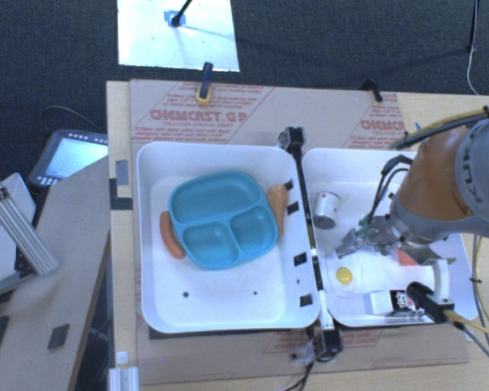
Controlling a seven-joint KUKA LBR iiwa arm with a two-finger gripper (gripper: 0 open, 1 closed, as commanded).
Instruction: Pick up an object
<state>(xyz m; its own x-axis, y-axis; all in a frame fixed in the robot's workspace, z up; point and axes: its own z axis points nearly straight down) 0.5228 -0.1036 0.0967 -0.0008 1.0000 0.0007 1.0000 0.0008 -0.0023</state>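
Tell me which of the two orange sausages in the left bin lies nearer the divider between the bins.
The sausage at the blue tray's right edge, beside the divider; the other sausage lies at the tray's left edge.

Two white bins [228, 320], one blue tray [222, 219], two sausages [172, 235].

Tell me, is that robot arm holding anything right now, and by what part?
It cannot be told. The end effector hangs over the right bin, above a fried egg, but its tip is too unclear to judge.

arm [456, 186]: cut by right edge | hand [352, 243]: fingers too small to tell
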